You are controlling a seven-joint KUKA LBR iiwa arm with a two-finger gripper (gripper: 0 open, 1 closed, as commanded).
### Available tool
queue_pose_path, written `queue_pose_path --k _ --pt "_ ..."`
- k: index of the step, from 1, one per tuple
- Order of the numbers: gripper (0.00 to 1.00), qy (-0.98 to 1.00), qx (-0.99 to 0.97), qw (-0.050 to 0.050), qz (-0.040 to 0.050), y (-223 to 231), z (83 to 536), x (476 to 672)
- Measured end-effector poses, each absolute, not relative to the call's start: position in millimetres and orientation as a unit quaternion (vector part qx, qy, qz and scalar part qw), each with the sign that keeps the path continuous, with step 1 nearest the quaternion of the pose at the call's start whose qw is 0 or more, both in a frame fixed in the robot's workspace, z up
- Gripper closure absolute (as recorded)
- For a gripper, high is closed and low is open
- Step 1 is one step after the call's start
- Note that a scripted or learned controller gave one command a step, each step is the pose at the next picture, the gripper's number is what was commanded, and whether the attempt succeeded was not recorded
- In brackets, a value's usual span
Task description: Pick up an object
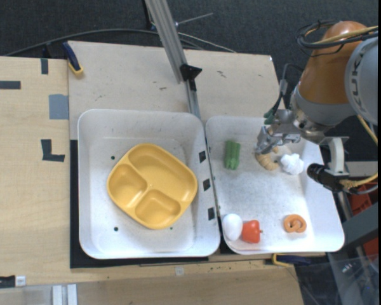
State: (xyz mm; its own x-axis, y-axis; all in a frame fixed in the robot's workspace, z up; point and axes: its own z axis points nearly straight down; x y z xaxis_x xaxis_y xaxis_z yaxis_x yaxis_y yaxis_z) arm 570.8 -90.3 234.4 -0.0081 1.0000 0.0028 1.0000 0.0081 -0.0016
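Observation:
My gripper (267, 146) hangs low over the right bin (317, 234), near its back right, directly above a small tan object (265, 162). A white object (293, 164) lies just to the right of the tan one. A green block (232, 154) rests to the left of the gripper. Near the bin's front lie a white egg-like object (231, 224), a red pepper-like object (251, 231) and an orange ring-shaped object (294, 223). The view does not let me tell how the gripper stands over the tan object.
The left bin (95, 234) holds a yellow divided plate (152, 185). A metal pole (168, 33) slants down to the divider between the bins. The arm's body (333, 68) looms over the right bin's far right edge.

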Motion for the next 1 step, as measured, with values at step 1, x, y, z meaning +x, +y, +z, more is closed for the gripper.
queue_pose_path --k 1 --pt "1.00 -0.710 -0.704 0.002 -0.0003 -30.1 240.6 567.2"
